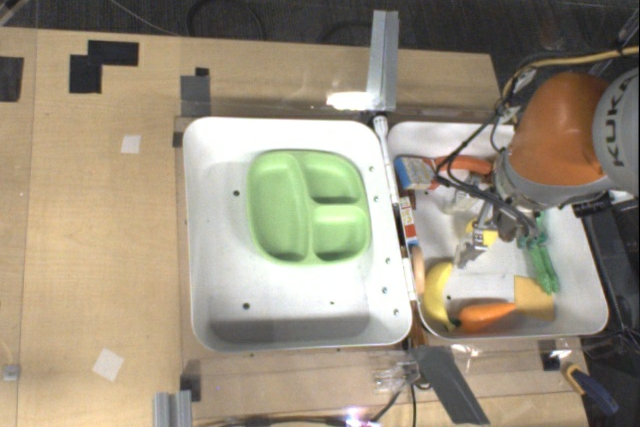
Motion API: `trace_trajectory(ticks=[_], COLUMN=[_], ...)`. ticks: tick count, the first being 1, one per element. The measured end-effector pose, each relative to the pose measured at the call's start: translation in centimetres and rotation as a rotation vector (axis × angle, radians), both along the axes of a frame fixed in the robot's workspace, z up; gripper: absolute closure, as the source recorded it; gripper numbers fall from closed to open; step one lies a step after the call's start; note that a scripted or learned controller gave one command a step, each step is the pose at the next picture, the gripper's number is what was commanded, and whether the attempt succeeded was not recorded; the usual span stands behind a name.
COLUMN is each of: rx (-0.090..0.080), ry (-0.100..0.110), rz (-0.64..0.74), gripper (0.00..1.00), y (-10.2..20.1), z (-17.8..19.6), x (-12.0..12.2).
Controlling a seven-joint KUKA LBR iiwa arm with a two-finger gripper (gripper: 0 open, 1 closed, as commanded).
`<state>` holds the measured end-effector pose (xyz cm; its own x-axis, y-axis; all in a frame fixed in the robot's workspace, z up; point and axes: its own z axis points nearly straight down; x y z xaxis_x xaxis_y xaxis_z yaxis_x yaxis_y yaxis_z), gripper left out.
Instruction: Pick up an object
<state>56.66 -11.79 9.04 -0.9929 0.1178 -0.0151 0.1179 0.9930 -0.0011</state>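
My gripper [478, 243] hangs over the middle of the right bin [590, 300], below the arm's orange band. Its fingers point down toward the bin floor, just above a yellow banana-like piece [437, 283] and an orange carrot [487, 314]. A yellow block [533, 299] lies to the right of the carrot, and a green piece [541, 263] sits by the bin's right side. I see nothing between the fingers.
The left bin [215, 245] holds a green divided tray [306, 205]. A blue-and-red item [412, 177] lies at the right bin's upper left. A metal post [383, 60] stands behind the bins. Cables run along the wrist.
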Motion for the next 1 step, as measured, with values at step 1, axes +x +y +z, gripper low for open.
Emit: trace_trajectory(ticks=[1], rx=[0.003], ry=[-0.007], rz=[-0.185], gripper=[0.0], y=[2.0], z=[0.11], x=[-6.23])
